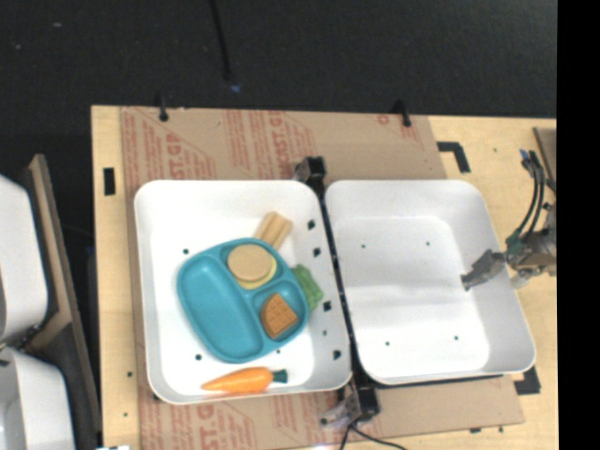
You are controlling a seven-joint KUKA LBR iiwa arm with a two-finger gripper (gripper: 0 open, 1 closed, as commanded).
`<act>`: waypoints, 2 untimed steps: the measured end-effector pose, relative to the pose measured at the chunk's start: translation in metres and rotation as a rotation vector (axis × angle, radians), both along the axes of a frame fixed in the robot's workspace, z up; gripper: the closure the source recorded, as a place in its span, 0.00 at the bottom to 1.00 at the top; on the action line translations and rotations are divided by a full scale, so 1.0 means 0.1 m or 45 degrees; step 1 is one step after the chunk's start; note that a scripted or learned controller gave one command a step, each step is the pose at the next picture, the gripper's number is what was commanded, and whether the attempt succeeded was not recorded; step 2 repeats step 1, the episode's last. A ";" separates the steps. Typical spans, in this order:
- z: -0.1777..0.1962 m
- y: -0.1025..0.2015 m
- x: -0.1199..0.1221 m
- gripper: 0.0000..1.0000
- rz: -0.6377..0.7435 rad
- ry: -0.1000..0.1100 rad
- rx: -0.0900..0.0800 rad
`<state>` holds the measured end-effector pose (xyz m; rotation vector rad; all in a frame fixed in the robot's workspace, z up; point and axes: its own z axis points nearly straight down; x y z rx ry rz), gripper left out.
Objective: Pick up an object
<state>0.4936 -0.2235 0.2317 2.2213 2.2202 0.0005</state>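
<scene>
Blue plastic, a sectioned tray (230, 307) lay in the left bin (159, 223), the landmark for all else. A round biscuit (252, 263) and a brown waffle square (279, 316) sat in its compartments; a wooden block (274, 228) touched its upper edge, a green piece (308, 287) its right side, a carrot (246, 380) lay below it. Well right of the tray, the gripper (484, 270) hovered at the right bin's (412, 214) far rim; I cannot tell how it was set.
</scene>
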 end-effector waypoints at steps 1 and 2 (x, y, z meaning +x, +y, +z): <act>0.62 -0.04 0.85 0.00 0.003 -0.004 -0.002; 0.62 -0.04 0.85 0.00 0.003 -0.004 -0.002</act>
